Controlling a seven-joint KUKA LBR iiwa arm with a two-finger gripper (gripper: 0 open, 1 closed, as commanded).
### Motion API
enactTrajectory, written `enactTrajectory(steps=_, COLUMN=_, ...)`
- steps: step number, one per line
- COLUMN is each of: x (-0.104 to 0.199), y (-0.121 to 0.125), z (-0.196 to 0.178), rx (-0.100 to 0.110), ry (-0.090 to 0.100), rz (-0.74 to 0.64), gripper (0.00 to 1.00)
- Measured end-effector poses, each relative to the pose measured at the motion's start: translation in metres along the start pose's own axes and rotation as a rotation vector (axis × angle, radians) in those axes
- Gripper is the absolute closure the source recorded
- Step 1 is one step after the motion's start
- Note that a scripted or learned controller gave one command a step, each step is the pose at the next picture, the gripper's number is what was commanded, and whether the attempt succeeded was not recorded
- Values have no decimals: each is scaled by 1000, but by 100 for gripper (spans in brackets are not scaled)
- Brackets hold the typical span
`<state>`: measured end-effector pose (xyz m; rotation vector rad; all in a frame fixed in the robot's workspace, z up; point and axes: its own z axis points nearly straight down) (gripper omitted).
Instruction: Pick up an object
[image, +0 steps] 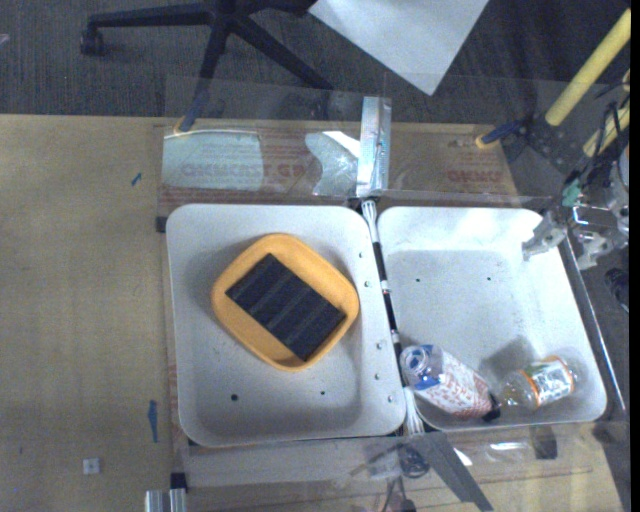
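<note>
In the camera view the pick has not visibly begun: every object lies in a bin, and nothing is raised off the white floors. The gripper (547, 233) sits at the far right corner of the right bin (470, 262), just over its rim. It is too small and cluttered there to tell whether it is released or clenched, and no object is seen in it. It is well apart from all the candidates, so by my judgement the whole task is still left: choosing a target, travelling to it, descending, closing and lifting. Counting the things, there are two bins side by side and three loose objects. The left bin (184, 330) holds one, a rounded yellow tray-like piece with a dark ribbed panel (285, 311), lying flat near the bin's middle. The right bin holds two, both along its near edge: a crumpled plastic bottle with a blue cap (447, 380) in the near left corner, and a small clear bottle with an orange label (541, 382) toward the near right, lying on its side. The two are near each other, perhaps just touching.
</note>
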<state>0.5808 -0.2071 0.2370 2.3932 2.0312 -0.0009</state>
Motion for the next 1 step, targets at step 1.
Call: enactTrajectory(steps=1, x=-5, y=-82, z=1, rx=4, ry=2, rz=109, gripper=0)
